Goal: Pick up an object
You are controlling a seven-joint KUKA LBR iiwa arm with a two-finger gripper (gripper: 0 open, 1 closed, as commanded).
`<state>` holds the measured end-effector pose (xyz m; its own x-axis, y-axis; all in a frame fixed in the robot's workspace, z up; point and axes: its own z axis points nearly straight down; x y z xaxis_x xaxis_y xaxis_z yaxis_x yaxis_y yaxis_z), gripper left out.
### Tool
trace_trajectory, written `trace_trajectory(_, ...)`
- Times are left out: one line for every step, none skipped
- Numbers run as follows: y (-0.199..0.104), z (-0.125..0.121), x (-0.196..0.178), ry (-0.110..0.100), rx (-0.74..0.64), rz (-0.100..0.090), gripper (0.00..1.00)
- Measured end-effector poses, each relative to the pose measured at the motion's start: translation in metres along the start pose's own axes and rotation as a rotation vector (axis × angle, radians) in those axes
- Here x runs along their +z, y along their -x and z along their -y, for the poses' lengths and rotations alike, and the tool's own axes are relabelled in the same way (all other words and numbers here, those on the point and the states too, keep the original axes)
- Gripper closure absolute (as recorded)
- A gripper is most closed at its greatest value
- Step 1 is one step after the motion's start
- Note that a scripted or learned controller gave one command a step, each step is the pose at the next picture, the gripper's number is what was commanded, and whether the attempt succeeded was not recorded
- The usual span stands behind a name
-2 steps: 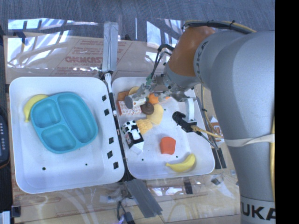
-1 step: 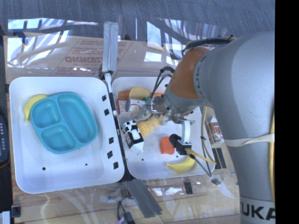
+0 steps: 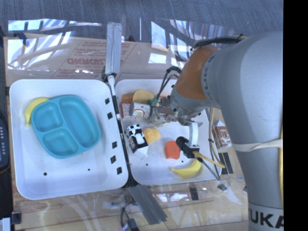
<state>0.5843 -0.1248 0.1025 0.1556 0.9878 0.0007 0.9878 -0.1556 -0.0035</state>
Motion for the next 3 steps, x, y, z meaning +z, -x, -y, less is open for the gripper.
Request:
trace_trajectory(0.036, 0.018, -0.032, 0.000, -0.168, 0.000, 1.00)
trace_trajectory(0.035, 0.018, -0.032, 0.000, -0.168, 0.000, 0.00)
trace_trajectory(0.042, -0.060, 0.005, 0.009, -0.093, 0.001, 0.00)
